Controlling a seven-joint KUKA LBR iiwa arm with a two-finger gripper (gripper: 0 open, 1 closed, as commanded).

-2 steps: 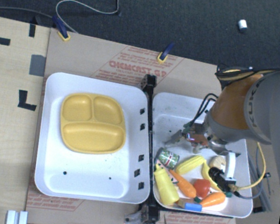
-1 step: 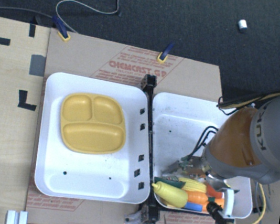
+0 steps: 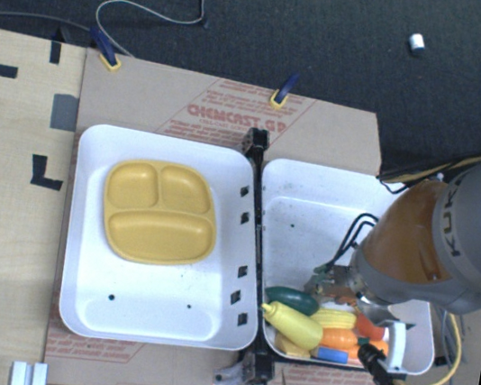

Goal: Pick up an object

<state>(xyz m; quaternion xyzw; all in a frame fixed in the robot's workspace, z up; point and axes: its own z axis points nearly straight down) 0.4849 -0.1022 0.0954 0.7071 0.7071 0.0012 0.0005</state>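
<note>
From the one camera above the bench, I see my grey arm with its orange band [image 3: 415, 239] reaching in from the right edge of the frame and bending down over the right-hand shallow white bin [image 3: 314, 190]. My gripper [image 3: 343, 291] sits low over the lower middle of that bin, just above the heap of small plastic toys crowded into its bottom corner. The wrist hides the tips, so I cannot tell how my grip stands or whether anything is caught in it. The heap lies in the lower right of the frame: a yellow banana-shaped toy [image 3: 292, 322] at the front, a dark green rounded piece [image 3: 291, 298] just behind it, a yellow ribbed corn-like piece [image 3: 336, 319] beside that, and an orange piece [image 3: 339, 339] touching the banana shape, with a red bit [image 3: 368, 328] further right. All of them rest on the bin floor as far as I can make out. In the left-hand white bin [image 3: 87, 235], in the middle left of the frame, a yellow three-compartment plastic plate [image 3: 160, 212] lies flat, well apart from me. I judge the task barely begun: I am positioned over the toys, but nothing is visibly lifted, so the grasp and the raise are left to do.
</note>
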